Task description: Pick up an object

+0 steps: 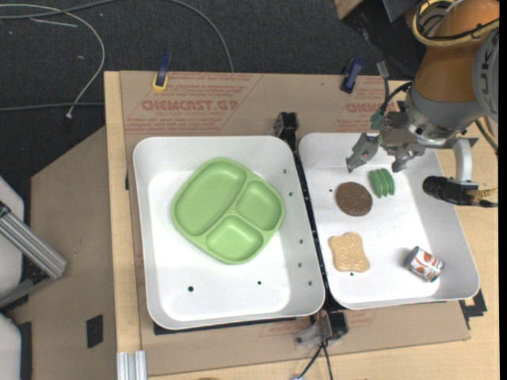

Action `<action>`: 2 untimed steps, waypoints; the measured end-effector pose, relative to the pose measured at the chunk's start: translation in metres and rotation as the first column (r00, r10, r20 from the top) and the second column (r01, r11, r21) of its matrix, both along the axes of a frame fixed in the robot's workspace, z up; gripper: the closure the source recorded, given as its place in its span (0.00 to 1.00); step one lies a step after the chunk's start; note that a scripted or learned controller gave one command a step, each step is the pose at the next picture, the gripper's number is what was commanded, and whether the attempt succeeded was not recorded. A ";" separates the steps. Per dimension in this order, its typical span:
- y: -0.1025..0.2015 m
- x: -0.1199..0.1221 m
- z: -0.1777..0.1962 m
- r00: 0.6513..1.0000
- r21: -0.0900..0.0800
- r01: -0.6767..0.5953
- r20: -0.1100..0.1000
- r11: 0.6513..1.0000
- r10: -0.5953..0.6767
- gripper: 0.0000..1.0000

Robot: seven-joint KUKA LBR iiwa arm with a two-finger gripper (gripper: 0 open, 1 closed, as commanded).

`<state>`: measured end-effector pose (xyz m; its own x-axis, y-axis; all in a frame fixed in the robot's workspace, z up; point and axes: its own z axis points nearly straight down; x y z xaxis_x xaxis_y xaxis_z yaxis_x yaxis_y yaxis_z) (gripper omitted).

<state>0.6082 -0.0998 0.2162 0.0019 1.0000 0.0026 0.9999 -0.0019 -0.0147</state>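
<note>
The cardboard sheet [238,93] under the bins reads "CHEMCAST GP" in red.

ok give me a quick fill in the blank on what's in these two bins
1. The green divided plate lies in the ____ bin of the view.
2. The plate has ____ compartments.
3. The brown round piece lies right beside the small ____ ridged piece.
4. The claw hangs over the ____ bin of the view.

Missing words: left; three; green; right

pincer [380,155] spread above green ridged piece [383,182]
</note>
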 end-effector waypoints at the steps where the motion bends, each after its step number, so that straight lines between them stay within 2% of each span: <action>1: 0.000 0.003 0.008 1.000 -0.002 -0.002 0.014 1.000 0.002 0.00; 2: 0.002 0.002 -0.035 1.000 -0.001 -0.002 0.009 1.000 0.002 0.00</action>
<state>0.6099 -0.0981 0.1816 0.0000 1.0000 0.0015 1.0000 0.0001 -0.0060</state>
